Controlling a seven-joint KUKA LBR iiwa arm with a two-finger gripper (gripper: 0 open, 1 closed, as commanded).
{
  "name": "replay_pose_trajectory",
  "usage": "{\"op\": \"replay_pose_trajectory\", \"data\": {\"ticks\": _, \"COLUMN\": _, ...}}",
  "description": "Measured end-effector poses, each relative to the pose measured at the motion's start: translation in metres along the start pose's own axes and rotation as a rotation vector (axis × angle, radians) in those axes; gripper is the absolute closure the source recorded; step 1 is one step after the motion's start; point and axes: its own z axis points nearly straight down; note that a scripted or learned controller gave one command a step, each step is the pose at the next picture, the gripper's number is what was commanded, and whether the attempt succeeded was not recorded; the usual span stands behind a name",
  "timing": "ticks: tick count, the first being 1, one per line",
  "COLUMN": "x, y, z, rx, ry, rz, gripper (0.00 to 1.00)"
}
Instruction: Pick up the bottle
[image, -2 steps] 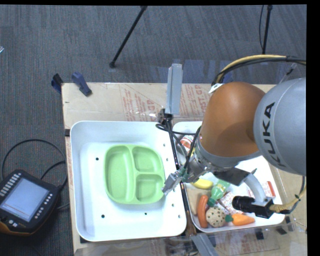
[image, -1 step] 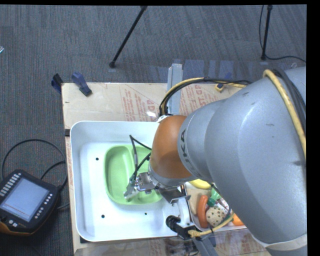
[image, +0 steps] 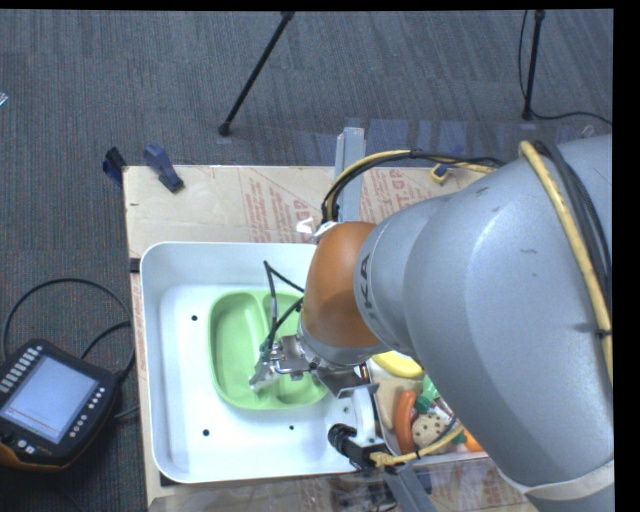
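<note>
My gripper (image: 272, 370) hangs low over the right part of a light green divided tray (image: 235, 340), which lies in the left white bin (image: 160, 300). The orange band (image: 335, 290) and the big grey arm (image: 490, 320) cover the gripper from above, so its state is hidden. In the right bin, just past the arm, a few items peek out: a yellow object (image: 400, 365), an orange-red elongated object (image: 404, 415) and a speckled round piece (image: 430, 428). I cannot tell which of these is the bottle.
The arm hides most of the right bin. A black cable (image: 270, 290) runs down to the gripper. A blue clamp (image: 160, 168) sits on the bench's far left corner. A teach pendant (image: 50, 405) lies on the floor to the left.
</note>
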Motion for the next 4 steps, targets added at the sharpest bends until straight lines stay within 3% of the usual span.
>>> {"op": "replay_pose_trajectory", "data": {"ticks": 1, "x": 0.011, "y": -0.029, "z": -0.042, "rx": 0.007, "ry": -0.012, "rz": 0.240, "gripper": 0.00}}
{"op": "replay_pose_trajectory", "data": {"ticks": 2, "x": 0.009, "y": 0.018, "z": -0.019, "rx": 0.007, "ry": -0.012, "rz": 0.141, "gripper": 0.00}}
{"op": "replay_pose_trajectory", "data": {"ticks": 3, "x": 0.014, "y": 0.017, "z": -0.028, "rx": 0.014, "ry": -0.008, "rz": 0.132, "gripper": 1.00}}
{"op": "replay_pose_trajectory", "data": {"ticks": 4, "x": -0.004, "y": -0.033, "z": -0.196, "rx": 0.006, "ry": -0.011, "rz": -0.057, "gripper": 1.00}}
